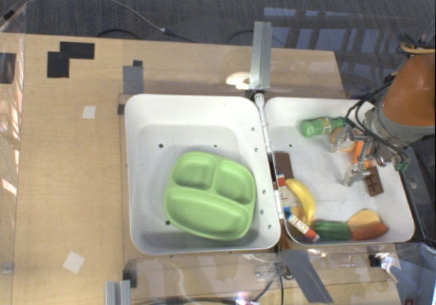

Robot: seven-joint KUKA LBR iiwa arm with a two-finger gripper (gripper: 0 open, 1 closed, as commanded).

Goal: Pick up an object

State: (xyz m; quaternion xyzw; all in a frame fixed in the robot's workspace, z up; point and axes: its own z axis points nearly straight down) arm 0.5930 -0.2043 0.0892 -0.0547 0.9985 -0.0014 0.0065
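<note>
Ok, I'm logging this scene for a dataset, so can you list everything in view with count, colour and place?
bins: two, white, side by side on the bench
plate: one, green, three compartments, in the left bin
bottle: one, green, right bin, far part
banana: one, yellow, right bin, near the divider
bar: one, brown, along the divider
block: one, brown, by the tool
cucumber: one, green, right bin, front edge
wedge: one, orange and red, front right corner
marker: one, red, blue and white, front edge
arm: one, orange band
tool: one, over the right bin
</note>
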